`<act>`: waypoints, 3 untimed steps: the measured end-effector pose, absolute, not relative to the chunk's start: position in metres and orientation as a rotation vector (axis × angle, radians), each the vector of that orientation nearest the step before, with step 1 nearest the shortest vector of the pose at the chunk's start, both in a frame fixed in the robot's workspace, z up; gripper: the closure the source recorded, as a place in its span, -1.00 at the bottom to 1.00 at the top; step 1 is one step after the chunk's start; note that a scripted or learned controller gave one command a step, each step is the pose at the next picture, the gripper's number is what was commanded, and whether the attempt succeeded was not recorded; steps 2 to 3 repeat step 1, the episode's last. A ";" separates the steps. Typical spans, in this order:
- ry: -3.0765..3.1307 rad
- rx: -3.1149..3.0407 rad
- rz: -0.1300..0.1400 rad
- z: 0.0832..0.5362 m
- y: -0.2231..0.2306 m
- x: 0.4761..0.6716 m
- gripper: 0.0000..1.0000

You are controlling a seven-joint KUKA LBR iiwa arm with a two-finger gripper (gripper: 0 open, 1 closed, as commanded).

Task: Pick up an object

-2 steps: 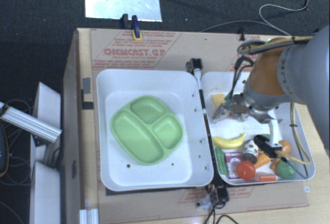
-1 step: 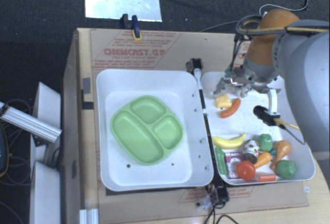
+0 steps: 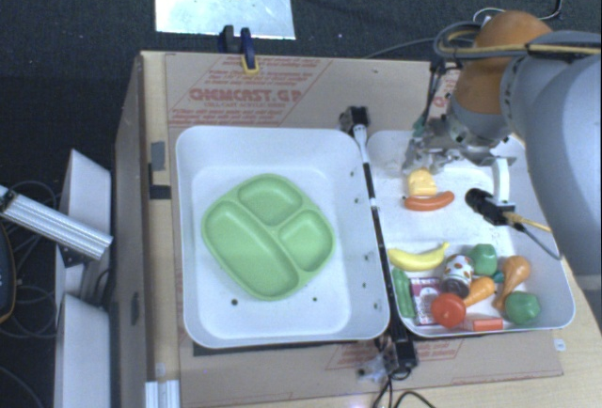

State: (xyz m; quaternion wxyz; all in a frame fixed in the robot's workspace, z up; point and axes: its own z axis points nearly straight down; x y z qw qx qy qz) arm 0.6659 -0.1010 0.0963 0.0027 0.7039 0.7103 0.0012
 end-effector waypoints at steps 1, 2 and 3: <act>2.223 2.211 0.008 0.263 -0.063 0.593 1.00; 2.223 2.211 0.008 0.263 -0.063 0.593 1.00; 2.223 2.211 0.008 0.263 -0.063 0.593 1.00</act>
